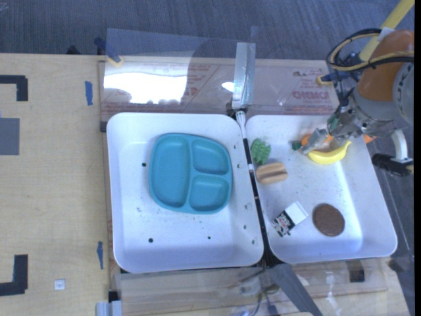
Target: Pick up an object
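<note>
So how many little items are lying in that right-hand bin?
6: broccoli and hot dog by the divider, banana and an orange piece under the pincer, small box and brown disc nearer. More may hide beneath the arm.

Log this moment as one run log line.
gripper: over right bin, at banana | grasp: unconfirmed | left bin: blue tray
</note>
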